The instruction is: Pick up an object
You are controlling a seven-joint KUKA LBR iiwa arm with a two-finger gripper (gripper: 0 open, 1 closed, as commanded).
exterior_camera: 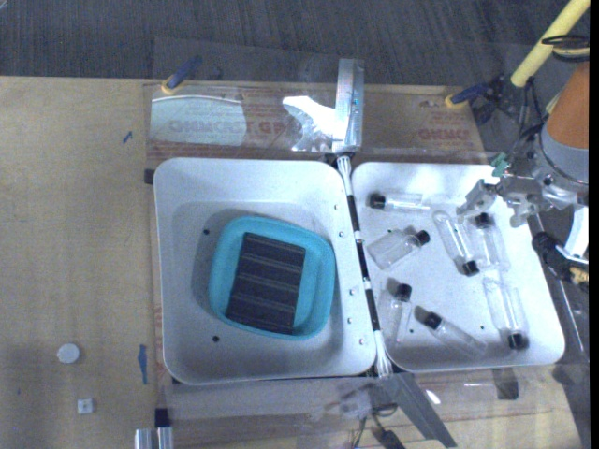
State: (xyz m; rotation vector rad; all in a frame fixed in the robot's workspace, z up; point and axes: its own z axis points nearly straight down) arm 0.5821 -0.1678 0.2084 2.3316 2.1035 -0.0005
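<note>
The right bin (543, 344) holds several clear plastic vials with black caps, lying loose. One vial (400, 200) lies near the bin's back left and another (397, 246) rests just below it. Two vials (457, 244) lie side by side near the middle. More vials (450, 330) lie toward the front. My gripper (499, 197) hangs over the back right corner of this bin, just above the nearest vial (486, 237). Nothing shows between its fingers.
The left bin (178, 251) carries a blue tray (221, 260) with a dark ribbed block (268, 282) in it. Clear plastic pieces (323, 120) lie on the board behind the bins. The ridge (360, 269) between the bins runs down the middle.
</note>
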